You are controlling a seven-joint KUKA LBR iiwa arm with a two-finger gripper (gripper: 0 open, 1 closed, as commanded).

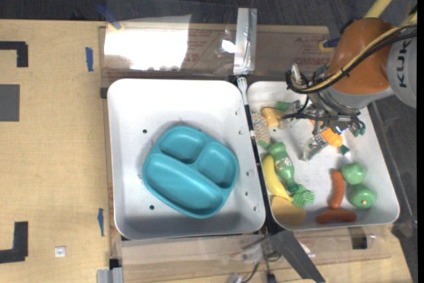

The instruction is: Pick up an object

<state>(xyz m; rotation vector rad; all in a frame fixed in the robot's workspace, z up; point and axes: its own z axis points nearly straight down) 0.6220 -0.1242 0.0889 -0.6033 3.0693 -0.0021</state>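
Note:
My gripper (322, 138) hangs low over the middle of the right bin (384, 142), under the orange band of the arm. A small orange piece (332, 138) lies right against the gripper; I cannot tell whether it is held. Around it lie a yellow banana (272, 175), a green bottle (281, 162), a green toy (303, 197), an orange-red sausage (338, 186), a red sausage (336, 215), two green apples (354, 172) (363, 196) and a tan piece (270, 117).
The left bin (132, 109) holds a teal divided plate (192, 170). A clear plastic sheet (172, 43) lies behind the bins. Cables (311, 79) loop from the arm over the right bin's far edge.

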